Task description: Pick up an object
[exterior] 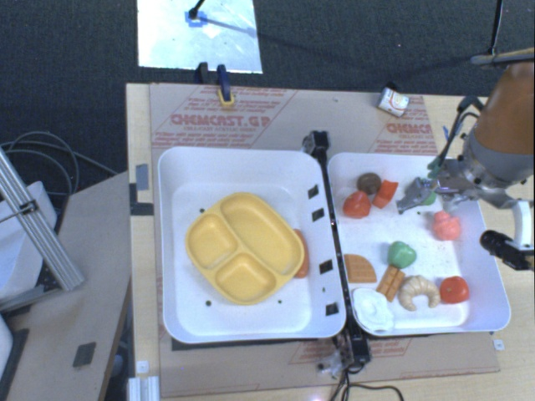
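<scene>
- Croissant (420,291) lies at the near side of the right bin (493,295), long axis across the bin, ends curling toward the near wall.
- Green piece (402,253) sits just behind it, beside an orange wedge (360,267).
- Pink piece (446,225) lies farther back.
- Gripper (415,195) hangs over the bin's far part, near a brown ball (369,182); whether it is spread or pressed together, I cannot tell.

Yellow divided plate (242,246) in left bin (180,307), toy foods in right bin (493,307), gripper (418,195) above them
</scene>
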`<state>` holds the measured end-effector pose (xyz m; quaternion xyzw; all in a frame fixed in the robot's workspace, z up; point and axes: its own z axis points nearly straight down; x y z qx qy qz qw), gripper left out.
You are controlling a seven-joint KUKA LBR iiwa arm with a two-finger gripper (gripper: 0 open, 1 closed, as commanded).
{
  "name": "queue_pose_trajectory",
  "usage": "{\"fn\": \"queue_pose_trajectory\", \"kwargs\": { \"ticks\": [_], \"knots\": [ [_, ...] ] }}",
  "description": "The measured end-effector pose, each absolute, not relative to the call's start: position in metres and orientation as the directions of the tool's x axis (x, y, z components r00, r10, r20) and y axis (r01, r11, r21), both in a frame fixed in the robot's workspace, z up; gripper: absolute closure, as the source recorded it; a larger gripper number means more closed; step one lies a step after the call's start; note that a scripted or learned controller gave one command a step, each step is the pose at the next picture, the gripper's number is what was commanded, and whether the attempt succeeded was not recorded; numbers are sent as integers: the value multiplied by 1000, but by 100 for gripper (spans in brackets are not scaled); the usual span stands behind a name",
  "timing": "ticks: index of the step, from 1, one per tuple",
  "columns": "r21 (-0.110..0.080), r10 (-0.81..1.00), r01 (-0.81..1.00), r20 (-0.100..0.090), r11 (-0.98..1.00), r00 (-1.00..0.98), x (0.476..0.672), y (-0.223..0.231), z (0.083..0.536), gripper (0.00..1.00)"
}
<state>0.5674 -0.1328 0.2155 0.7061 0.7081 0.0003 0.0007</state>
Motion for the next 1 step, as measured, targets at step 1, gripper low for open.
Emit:
{"fn": "queue_pose_trajectory", "kwargs": {
  "ticks": [1],
  "knots": [
    [11, 1000, 1000, 0, 11, -11, 674, -88, 169, 0]
  ]
}}
